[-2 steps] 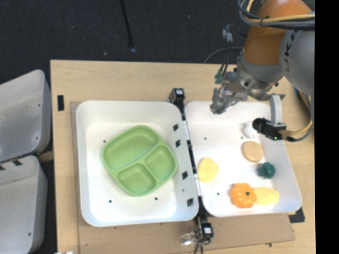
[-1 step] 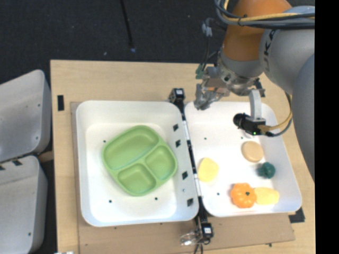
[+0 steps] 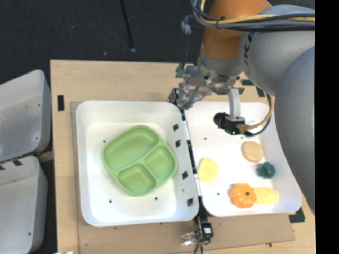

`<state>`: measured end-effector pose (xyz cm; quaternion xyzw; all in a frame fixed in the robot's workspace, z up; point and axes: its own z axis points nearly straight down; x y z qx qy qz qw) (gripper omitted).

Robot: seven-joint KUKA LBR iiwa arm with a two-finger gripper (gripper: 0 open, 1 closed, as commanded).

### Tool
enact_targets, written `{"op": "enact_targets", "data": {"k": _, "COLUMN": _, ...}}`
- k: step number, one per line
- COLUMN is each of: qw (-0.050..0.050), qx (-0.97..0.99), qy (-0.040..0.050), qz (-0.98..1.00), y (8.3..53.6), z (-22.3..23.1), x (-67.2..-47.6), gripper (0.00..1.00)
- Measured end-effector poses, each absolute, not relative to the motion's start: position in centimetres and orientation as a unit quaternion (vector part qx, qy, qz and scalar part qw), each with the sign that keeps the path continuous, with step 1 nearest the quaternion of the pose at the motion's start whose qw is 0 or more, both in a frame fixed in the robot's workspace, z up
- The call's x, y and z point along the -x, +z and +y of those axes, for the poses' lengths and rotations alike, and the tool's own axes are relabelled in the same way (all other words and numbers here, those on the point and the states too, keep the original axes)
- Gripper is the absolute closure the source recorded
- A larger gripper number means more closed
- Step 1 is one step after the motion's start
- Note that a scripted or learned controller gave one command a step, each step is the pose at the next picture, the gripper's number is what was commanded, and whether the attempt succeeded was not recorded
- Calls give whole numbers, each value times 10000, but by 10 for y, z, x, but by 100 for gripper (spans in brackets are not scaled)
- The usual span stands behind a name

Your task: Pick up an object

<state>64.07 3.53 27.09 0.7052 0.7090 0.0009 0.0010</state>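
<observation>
End effector (image 3: 186,91) sits at the far end of the divider (image 3: 186,152) where the two bins meet, tucked under the orange wrist; can't tell its state from this angle, and nothing is visible in it.

Landmark = divider. To its left, the left bin (image 3: 85,142) holds a green sectioned tray (image 3: 139,159), lying flat, mid-bin. To its right, the right bin (image 3: 280,157) holds the small stuff: pale yellow piece (image 3: 207,169) just beside the divider, tan round piece (image 3: 252,151) further right, dark teal ball (image 3: 267,169) near the tan one, orange pumpkin (image 3: 243,194) touching a yellow lemon-like piece (image 3: 266,196) at the near end. A black part w/ a green light (image 3: 229,122) hangs off the arm above the far part of the right bin.

Step, as I judge it: pre-grasp, no object chosen or approached yet; nothing lifted. Next move prob. needs the arm to shift off the divider, centre over one item, then descend.

Edges/room: pale yellow piece is close to the divider wall, so little clearance that side. Pumpkin + lemon touch, so a grasp on either may nudge the other. Tan piece has open floor round it; looks the easiest pick. Tray is wide and flat, likely awkward for two fingers except at its rim.
</observation>
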Motion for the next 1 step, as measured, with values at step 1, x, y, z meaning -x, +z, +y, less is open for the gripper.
{"op": "enact_targets", "data": {"k": 1, "qw": -2, "qx": -7052, "qy": -5, "qz": 7090, "y": 247, "z": 83, "x": -645, "gripper": 100}}
